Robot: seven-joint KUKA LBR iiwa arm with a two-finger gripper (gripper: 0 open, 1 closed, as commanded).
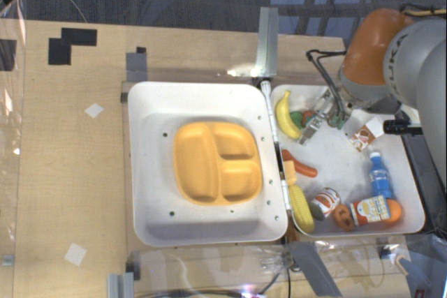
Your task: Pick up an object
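Worktop (70, 150) carries two white bins. Left bin (150, 220): yellow divided tray (216, 162) at centre, no loose items. Right bin (412, 220): banana (283, 115) at 10 o'clock, corn cob (300, 206) at 7, can (325, 202) and orange bottle (374, 209) at 6, blue bottle (379, 176) at 4. Tool (314, 121) low at 11 o'clock, just beside banana; cannot tell finger state. Judgement: nothing lifted yet, grasp and lift both left

A: What's on the bench (70, 171)?
B: Light wood top. Two white bins side by side: left bin (150, 150), right bin (412, 216). Black tape marks (70, 44) at far left, small pale squares (93, 109) on the wood.
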